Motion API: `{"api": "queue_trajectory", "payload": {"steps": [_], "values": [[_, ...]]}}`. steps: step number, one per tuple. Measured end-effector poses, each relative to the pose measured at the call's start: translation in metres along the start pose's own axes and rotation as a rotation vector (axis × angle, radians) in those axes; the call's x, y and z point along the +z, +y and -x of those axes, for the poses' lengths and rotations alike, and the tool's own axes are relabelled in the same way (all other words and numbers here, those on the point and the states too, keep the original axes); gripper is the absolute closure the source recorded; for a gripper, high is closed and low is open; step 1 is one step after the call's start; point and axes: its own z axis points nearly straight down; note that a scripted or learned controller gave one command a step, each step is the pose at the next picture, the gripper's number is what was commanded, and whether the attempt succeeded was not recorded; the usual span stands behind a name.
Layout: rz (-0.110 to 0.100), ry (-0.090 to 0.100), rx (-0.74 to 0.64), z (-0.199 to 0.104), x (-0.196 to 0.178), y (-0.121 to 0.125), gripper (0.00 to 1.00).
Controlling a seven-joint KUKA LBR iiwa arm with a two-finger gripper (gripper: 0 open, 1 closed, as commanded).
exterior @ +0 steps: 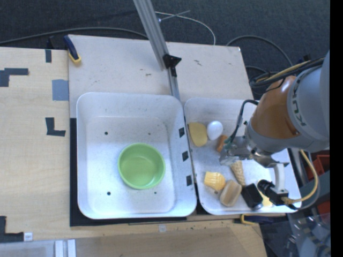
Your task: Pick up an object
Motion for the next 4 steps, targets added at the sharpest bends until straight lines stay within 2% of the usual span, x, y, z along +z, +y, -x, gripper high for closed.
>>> {"api": "queue_trajectory", "payload": {"steps": [1, 2, 3, 4], "values": [[-0.018, 0.005, 0.001, -0.005, -0.057, -0.006, 1.0], [-0.017, 0.004, 0.002, -0.003, -0.111, -0.014, 1.0], [-0.019, 0.005, 0.002, -0.003, -0.137, -0.013, 1.0], [-0.022, 0.006, -0.003, -0.049, -0.13, 0.013, 1.0]]}}
